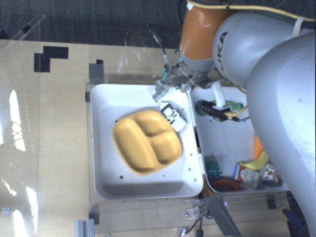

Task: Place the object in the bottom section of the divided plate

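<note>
Yellow divided plate [146,142] lying in left bin [101,147], gripper [170,90] hovering over its far edge, grip state unclear, black-and-white object [173,116] resting at plate's rim.

A yellow divided plate [147,141] lies in the left white bin [101,132].

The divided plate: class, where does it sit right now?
The yellow divided plate lies in the left white bin, near its middle, with a small black-and-white object at its upper right edge, just below the tool.
</note>
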`<action>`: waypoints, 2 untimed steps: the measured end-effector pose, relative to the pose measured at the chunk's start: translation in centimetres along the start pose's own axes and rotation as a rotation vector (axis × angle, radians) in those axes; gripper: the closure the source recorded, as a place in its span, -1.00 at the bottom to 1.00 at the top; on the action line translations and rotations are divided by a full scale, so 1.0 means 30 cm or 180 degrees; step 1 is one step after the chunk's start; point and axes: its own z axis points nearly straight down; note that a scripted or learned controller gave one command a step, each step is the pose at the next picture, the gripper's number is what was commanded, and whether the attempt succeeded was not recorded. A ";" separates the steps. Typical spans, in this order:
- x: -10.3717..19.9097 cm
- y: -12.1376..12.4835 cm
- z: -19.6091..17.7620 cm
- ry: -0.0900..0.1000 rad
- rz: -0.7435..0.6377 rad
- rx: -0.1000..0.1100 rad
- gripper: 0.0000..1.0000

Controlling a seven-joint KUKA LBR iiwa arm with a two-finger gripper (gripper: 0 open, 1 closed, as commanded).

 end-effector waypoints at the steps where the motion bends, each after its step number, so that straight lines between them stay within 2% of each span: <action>1: 0.129 0.062 -0.381 -0.0005 -0.0347 -0.0014 -1.00; 2: 0.130 0.062 -0.379 -0.0004 -0.0348 -0.0010 -1.00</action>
